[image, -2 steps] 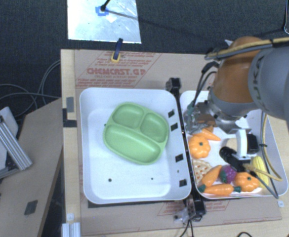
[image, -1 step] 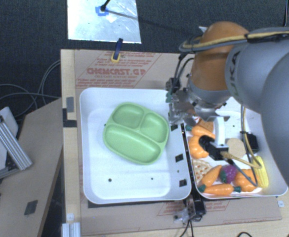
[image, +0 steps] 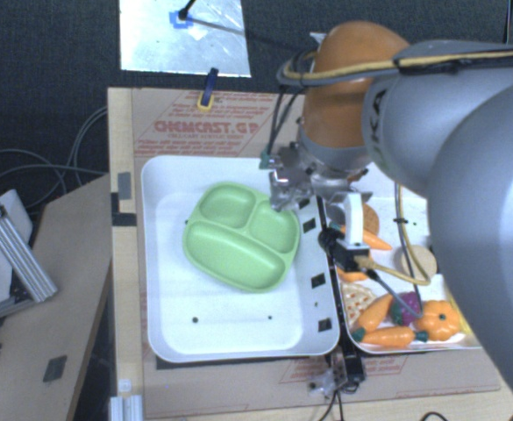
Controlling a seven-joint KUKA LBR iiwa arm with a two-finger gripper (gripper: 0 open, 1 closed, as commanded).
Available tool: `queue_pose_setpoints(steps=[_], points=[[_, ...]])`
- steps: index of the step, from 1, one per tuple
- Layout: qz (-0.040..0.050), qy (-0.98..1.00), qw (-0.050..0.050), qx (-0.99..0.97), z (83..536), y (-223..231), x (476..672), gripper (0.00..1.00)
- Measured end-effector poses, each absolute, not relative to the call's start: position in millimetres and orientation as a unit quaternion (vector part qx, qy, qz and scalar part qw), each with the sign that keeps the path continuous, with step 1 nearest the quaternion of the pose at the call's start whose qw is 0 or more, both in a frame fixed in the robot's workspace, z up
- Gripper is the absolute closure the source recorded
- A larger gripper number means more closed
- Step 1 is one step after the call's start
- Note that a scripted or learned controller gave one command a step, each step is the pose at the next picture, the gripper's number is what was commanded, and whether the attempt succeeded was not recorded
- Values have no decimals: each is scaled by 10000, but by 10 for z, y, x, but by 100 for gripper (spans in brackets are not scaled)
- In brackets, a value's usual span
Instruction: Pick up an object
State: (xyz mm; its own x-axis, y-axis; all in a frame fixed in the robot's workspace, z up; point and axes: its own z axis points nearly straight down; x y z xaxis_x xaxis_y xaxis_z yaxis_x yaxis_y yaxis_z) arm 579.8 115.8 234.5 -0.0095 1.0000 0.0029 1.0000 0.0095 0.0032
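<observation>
**Over the divider, beside the green plate**

My gripper hangs at the right rim of the left bin, just by the upper right corner of the green divided plate. Whether it is wide or narrow I cannot tell; my own wrist and the orange band cover it from above.

The plate lies flat in the left bin, its long axis running from upper left to lower right, the two small compartments toward me and the big one toward the bin's near wall. Bare white floor lies open to its left and below it; on its right it sits near the divider between the bins.

The right bin is crowded: an orange carrot, a cracker, a small pumpkin and a wooden spoon sit packed together, largely beneath my arm.
</observation>
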Motion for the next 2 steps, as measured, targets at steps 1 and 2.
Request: queue_pose_setpoints(steps=[1, 2], points=[[-2, 7069, 3, 7073, 2192, 1030, 5880, 100], [9, 7087, 2, 7055, 2343, 1089, 5783, 100]])
